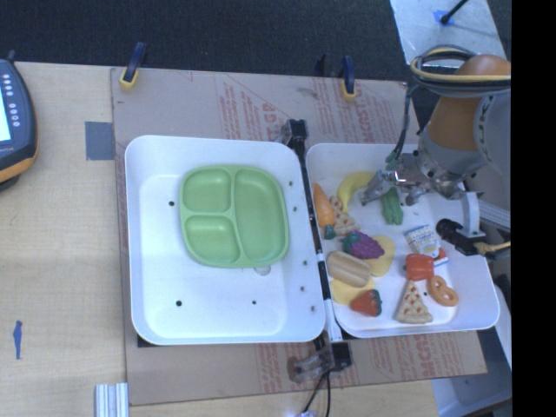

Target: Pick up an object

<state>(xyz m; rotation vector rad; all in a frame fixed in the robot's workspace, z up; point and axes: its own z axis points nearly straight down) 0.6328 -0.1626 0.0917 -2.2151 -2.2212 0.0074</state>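
Arm point(460, 111): in from the right, grey with the orange band, hanging over the far side of the right bin.
Pincer point(393, 191): low in the right bin point(486, 315), fingers either side of a green pickle.
Pincer state: clamped on the pickle, as far as the view shows; the green piece sits right between the fingers.
Pickle point(392, 207): far part of the right bin, pointing near-to-far, just right of the banana.
Banana point(352, 186): yellow, far-left of the right bin, beside the pincer.
Carrot point(322, 205): orange, hard against the right bin's left wall.
Grapes point(364, 245): purple bunch, middle of the pile.
Hot dog point(348, 269): just near of the grapes.
Strawberry point(367, 302): red, near-left of the right bin.
Pizza slice point(413, 303): near edge, right of the strawberry.
Pretzel point(442, 291): right of the pizza slice.
Left bin point(156, 311): carries a green plate point(234, 215) with three compartments, lying flat toward its far side.
Desk point(61, 259): wood, a handheld controller point(13, 115) at its far-left edge.
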